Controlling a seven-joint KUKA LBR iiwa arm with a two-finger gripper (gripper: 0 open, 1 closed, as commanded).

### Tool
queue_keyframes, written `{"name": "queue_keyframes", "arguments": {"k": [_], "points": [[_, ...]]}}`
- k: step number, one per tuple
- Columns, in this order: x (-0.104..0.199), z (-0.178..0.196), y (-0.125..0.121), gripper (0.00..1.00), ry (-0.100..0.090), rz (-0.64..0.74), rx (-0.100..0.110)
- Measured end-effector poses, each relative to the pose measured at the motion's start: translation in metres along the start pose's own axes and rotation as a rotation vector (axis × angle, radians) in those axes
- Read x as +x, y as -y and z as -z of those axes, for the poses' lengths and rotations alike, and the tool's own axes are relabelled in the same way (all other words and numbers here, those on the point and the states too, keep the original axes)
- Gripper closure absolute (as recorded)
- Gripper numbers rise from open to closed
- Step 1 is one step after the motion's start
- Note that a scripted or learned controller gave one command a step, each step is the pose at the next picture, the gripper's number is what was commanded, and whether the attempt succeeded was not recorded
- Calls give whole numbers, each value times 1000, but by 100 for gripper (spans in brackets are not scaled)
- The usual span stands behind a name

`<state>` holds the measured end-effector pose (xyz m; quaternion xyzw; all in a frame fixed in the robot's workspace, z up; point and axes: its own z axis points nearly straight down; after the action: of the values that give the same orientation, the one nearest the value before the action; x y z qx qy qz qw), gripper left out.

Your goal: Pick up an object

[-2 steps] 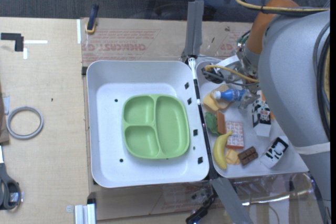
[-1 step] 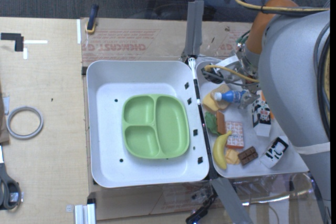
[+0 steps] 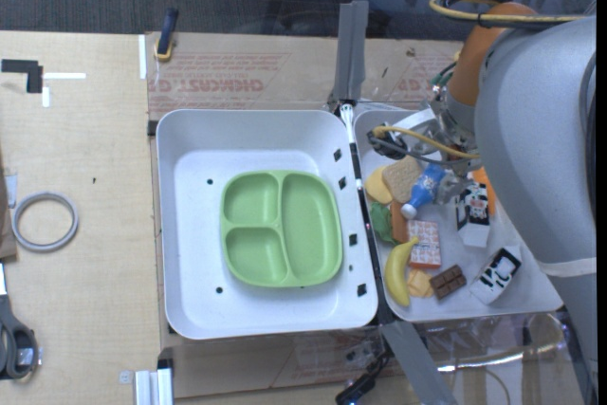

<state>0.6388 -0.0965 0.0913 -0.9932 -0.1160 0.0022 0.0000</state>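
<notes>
Left bin [image 3: 180, 232]: smooth green three-compartment plate [image 3: 282, 228], rounded corners, lying flat at centre. Right bin [image 3: 531, 294]: cluttered toy food. Yellow banana [image 3: 398, 272] (curved, glossy) touching a red-and-white printed carton [image 3: 426, 244]; brown chocolate block [image 3: 448, 281] just beside; blue-capped bottle [image 3: 424, 190] against a tan bread slice [image 3: 398, 175]. Carton print too small to read.

Gripper [image 3: 455, 174] is low over the bottle and bread, wrapped in yellow cable; grip state cannot be told.
</notes>
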Motion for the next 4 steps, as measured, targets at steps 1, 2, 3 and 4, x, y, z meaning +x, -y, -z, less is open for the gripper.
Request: {"name": "queue_keyframes", "arguments": {"k": [1,2,3,4], "points": [[-12,0,3,0,1,-25,0],[-33,-1,6,0,0,80,1],[-61,-1,19,0,0,139,2],[-7,0,-3,0,-1,-24,0]]}}
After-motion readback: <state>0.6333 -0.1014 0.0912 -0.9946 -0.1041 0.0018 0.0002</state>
